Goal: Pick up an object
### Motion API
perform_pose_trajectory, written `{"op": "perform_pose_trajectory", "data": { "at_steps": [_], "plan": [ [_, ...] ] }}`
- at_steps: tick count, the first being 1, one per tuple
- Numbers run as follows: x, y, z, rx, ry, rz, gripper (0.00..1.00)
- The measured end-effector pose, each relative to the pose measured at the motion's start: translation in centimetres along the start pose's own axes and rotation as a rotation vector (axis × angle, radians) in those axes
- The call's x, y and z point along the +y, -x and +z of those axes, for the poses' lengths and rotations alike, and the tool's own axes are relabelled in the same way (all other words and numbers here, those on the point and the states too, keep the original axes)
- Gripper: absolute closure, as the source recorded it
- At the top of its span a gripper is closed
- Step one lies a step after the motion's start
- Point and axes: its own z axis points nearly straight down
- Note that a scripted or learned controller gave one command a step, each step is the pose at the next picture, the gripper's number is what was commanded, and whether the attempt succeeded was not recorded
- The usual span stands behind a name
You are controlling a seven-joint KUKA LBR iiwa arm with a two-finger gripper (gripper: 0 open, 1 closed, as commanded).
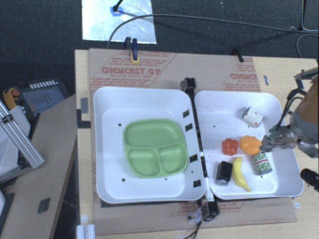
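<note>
Grey gripper (271, 142) | opening: cannot tell | low in right bin (286, 185) | beside orange fruit (250, 144), small can (261, 164)

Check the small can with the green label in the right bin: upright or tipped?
Tipped. The can lies on its side on the right bin's floor, its label facing up, beside the banana.

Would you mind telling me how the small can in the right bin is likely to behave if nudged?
The can lies on its side, so it would probably roll. Its rounded body looks rigid and may slip from a pinch. The banana beside it might stop it.
</note>
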Motion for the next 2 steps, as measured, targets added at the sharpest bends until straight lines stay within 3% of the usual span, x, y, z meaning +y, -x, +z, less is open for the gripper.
{"op": "perform_pose_trajectory", "data": {
  "at_steps": [2],
  "plan": [
    [0.7, 1.1, -11.1, -0.001, 0.002, 0.000, 1.00]
  ]
}}
